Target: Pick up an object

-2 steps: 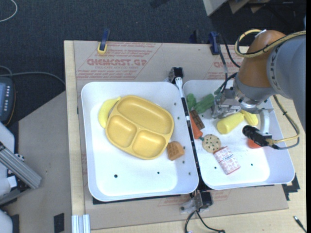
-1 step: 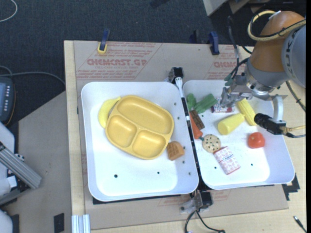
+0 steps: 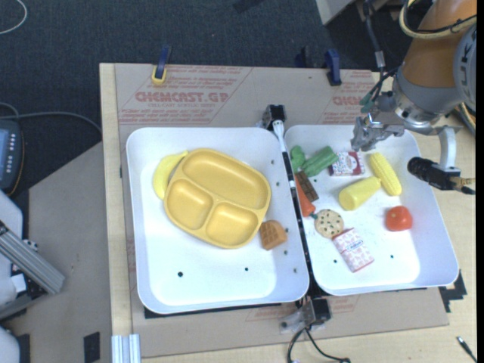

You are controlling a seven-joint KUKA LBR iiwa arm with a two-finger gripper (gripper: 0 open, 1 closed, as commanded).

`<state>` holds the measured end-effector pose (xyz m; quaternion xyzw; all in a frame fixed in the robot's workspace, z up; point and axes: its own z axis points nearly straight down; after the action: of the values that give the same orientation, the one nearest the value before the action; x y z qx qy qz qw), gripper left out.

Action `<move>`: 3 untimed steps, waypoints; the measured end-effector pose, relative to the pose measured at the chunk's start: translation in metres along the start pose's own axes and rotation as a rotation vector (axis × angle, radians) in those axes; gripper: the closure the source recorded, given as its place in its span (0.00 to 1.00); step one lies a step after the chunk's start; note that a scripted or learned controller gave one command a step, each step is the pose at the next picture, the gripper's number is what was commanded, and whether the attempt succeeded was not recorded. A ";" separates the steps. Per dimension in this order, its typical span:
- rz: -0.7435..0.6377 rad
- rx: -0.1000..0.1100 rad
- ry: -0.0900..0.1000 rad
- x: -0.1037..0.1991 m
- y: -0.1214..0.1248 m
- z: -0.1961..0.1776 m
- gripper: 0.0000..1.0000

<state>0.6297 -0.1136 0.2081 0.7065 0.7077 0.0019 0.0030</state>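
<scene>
My gripper [image 3: 366,140] hangs over the far side of the right bin [image 3: 435,259], just above a small red-and-white packet [image 3: 346,163]. Nothing shows between its fingers. Below it lie a yellow corn cob [image 3: 386,173], a yellow banana-like piece [image 3: 358,193], a red tomato [image 3: 398,218], a cookie [image 3: 328,222], a pink-and-white packet [image 3: 353,249], green pieces [image 3: 315,160] and an orange carrot [image 3: 305,195] against the bin's left wall.
The left bin [image 3: 151,271] holds a yellow divided tray [image 3: 215,197] over a yellow plate [image 3: 161,174], and a brown bread piece [image 3: 273,234] beside it. Clamps [image 3: 159,66] hold the board at the back. A black fitting [image 3: 431,172] sticks in from the right.
</scene>
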 end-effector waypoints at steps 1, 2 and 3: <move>0.001 0.002 0.001 0.000 0.001 -0.018 1.00; -0.002 0.011 0.004 0.047 -0.021 -0.010 1.00; -0.004 0.009 0.004 0.098 -0.035 -0.026 1.00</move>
<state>0.5946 -0.0160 0.2333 0.7051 0.7091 0.0002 -0.0017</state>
